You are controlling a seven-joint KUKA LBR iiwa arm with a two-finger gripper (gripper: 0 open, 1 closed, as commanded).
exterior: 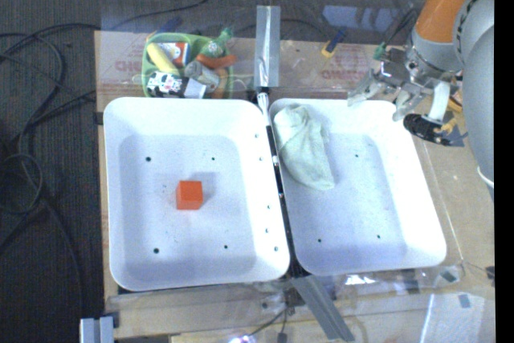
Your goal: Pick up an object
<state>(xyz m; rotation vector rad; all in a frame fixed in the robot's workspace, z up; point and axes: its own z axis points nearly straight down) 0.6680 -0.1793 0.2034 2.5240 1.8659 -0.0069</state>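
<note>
**Jaws spread, holding nothing, above the right bin**

An orange block [189, 194] lies near the middle of the left bin [128, 140]. A pale cloth [306, 147] sits crumpled at the right bin's [401, 197] ten o'clock corner. At one o'clock, the jaws [384, 98] hang spread and bare. A green basket [186, 66] of toys rests on the counter [321, 64] beyond.

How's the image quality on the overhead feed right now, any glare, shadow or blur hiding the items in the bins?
Camera view: lighting is even, slightly bluish; the orange block is sharp with a faint shadow in the left bin; the pale cloth has low contrast against the right bin; the gripper looks soft; glare shows on the clear panel at the bench's front edge.
</note>
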